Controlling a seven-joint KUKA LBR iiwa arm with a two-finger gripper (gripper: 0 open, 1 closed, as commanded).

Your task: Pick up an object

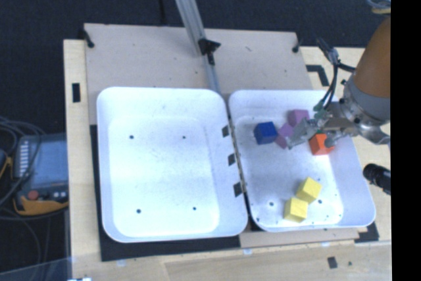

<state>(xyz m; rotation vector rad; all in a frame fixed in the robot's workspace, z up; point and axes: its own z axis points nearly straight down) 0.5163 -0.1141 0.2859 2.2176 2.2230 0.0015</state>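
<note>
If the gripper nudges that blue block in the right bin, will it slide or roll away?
The blue block looks cube-shaped with flat faces, so it should slide or tip rather than roll. It seems rigid and probably light. The right bin floor looks smooth, so a push may skate it toward the purple blocks beside it.

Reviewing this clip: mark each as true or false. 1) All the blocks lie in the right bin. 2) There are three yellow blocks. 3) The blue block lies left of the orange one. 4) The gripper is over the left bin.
1) True: the blue block, purple blocks, orange block and yellow blocks lie in the right bin.
2) False: two.
3) True.
4) False: the gripper is over the right bin.
</note>
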